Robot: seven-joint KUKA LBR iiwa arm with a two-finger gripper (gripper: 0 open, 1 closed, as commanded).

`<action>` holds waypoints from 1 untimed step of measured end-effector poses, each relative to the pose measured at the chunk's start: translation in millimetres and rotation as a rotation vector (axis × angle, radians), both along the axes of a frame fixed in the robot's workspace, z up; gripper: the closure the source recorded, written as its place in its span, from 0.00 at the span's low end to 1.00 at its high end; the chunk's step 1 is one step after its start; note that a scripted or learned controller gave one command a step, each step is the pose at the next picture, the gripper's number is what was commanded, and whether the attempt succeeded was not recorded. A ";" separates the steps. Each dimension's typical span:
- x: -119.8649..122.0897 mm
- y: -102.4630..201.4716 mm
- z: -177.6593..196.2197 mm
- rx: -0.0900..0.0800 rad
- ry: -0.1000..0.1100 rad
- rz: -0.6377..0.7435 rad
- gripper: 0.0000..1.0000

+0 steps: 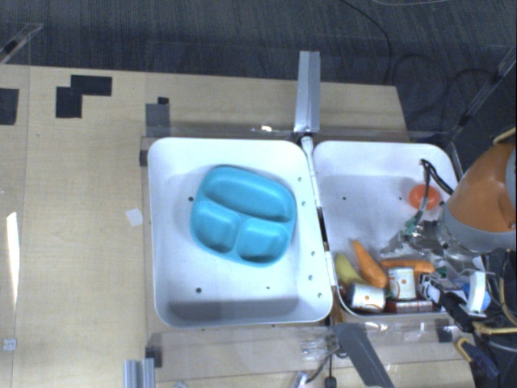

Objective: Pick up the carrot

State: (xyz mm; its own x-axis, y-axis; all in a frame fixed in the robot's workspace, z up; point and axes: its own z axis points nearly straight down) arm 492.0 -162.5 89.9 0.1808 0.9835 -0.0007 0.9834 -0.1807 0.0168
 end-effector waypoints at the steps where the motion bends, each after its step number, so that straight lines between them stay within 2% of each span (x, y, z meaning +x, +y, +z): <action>1: 10.6 72.6 17.5 -0.006 0.003 0.092 0.00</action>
State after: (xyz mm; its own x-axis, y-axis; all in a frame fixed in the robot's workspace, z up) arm 502.6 -89.8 107.3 0.0893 0.9960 -0.0073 0.9959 -0.0892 0.0149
